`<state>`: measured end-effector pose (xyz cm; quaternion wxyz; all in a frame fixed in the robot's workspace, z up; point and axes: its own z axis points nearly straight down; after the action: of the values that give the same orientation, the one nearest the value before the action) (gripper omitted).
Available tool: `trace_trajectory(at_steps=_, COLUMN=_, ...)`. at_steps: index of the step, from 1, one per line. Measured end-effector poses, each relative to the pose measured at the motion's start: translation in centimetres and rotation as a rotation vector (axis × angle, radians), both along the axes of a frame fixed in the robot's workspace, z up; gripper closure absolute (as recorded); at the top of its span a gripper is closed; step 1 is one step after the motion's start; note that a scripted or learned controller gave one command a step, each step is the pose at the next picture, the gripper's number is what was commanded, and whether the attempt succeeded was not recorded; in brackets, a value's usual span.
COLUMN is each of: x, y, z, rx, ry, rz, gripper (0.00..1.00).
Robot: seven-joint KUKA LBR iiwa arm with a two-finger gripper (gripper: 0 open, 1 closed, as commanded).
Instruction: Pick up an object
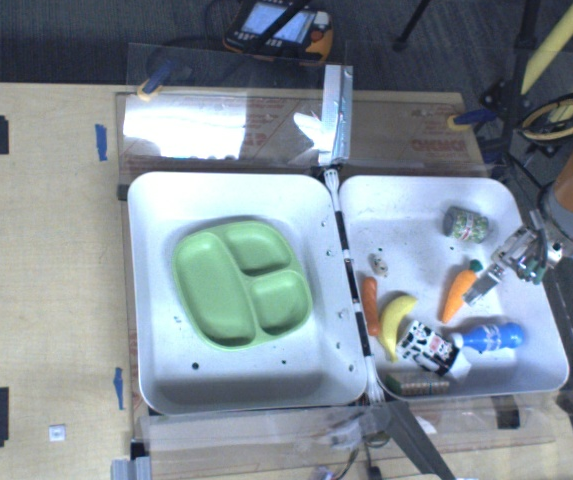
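The right bin (526,363) holds several objects. An orange carrot (456,293) lies near its middle, with a yellow banana (396,320) and a slim orange-red piece (369,303) to its left. Toward the front are a black-and-white patterned box (429,348) and a blue bottle (491,338). At the back sits a greenish can (466,225). My gripper (511,260) hangs over the bin's right side, just right of the carrot and above the blue bottle. Nothing is visibly held in it.
The left bin (156,208) carries a green divided plate (243,283). A small pale item (378,263) lies near the divider between the bins, and a brown stick-like thing (416,385) rests at the right bin's front edge. Clear panels stand behind the bins.
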<state>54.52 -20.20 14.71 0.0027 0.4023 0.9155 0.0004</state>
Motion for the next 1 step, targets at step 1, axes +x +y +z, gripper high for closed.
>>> trace_trajectory(at_steps=1, x=1.28, y=0.54, z=-4.78, rx=-0.001, ry=-0.016, rz=0.085, gripper=0.0)
